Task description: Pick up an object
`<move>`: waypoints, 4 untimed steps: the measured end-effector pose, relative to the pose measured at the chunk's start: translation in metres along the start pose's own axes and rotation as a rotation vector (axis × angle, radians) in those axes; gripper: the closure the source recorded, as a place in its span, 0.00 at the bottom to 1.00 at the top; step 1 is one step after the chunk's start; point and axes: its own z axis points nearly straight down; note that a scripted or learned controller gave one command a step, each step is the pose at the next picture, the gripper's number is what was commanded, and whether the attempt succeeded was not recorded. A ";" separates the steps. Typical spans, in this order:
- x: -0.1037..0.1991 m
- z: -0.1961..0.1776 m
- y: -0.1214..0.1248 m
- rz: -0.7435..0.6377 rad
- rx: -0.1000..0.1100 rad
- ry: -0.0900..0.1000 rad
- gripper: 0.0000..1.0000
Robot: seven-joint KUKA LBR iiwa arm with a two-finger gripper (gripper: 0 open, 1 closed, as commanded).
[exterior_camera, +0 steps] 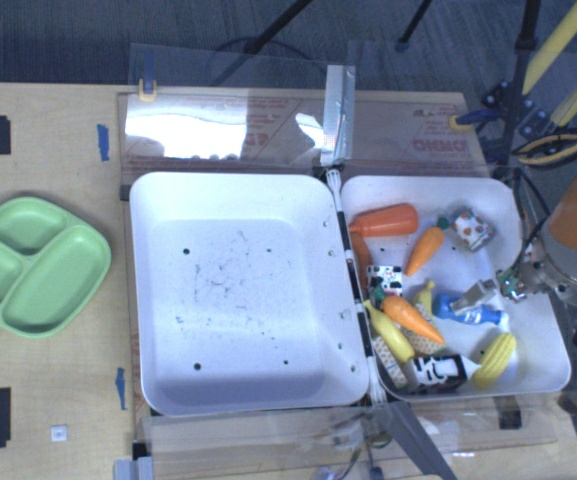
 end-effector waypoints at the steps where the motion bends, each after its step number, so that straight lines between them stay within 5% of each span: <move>1: 0.004 0.027 0.089 -0.242 0.013 0.007 0.00; 2: 0.004 -0.026 0.144 -0.410 0.010 0.005 0.00; 3: 0.056 0.027 0.134 -0.675 0.010 0.008 0.00; 4: 0.053 0.014 0.136 -0.671 0.001 0.002 1.00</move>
